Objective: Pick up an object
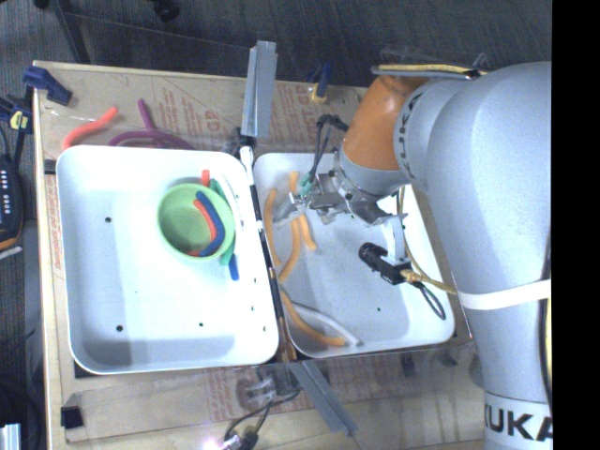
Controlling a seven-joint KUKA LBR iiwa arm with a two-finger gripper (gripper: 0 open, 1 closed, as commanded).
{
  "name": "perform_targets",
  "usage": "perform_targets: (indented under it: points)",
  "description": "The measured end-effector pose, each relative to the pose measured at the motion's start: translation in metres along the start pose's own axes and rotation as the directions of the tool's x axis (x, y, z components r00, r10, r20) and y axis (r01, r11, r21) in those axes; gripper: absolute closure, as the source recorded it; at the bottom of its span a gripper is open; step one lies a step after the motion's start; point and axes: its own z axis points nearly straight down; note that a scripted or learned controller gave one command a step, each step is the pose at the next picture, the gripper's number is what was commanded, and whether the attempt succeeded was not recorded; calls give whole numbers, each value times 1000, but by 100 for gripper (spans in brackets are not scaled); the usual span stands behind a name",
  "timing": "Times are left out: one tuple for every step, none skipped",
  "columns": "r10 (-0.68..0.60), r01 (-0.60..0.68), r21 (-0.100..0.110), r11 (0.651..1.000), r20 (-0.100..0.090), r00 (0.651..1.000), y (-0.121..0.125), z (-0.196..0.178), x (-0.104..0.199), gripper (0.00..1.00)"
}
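Arm (469,186) comes in from 3 o'clock, and you find its gripper (312,202) low over the right bin (375,309), at about 10 o'clock of that bin's floor. From this slant you cannot tell whether the gripper is apart or together, nor whether anything sits in it. A short strip (305,236), orange, lies on the bin floor just at 6 o'clock of the gripper; you cannot tell whether the two touch. A curved strip (269,216) of the same orange runs close along the bin's wall at 9 o'clock, and a low strip (309,330) lies near the rim at 7 o'clock, well apart from the gripper. The left bin (122,298) sits at 9 o'clock of the right one, their rims side by side. In it you see a green bowl (178,221), a little toward 12 o'clock of centre, holding a red piece (202,221) and a blue piece (218,218) curved beside each other. Both bins rest on the bench (169,397)
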Motion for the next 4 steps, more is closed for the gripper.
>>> perform_targets:
  points:
    - [0,0,-1,1000,-1,1000,0,-10,0,100]
    - [0,0,-1,1000,-1,1000,0,-10,0,0]
    - [26,-26,-1,1000,2,1000,3,20,2,0]
    - [25,-25,-2,1000,3,1000,3,9,1,100]
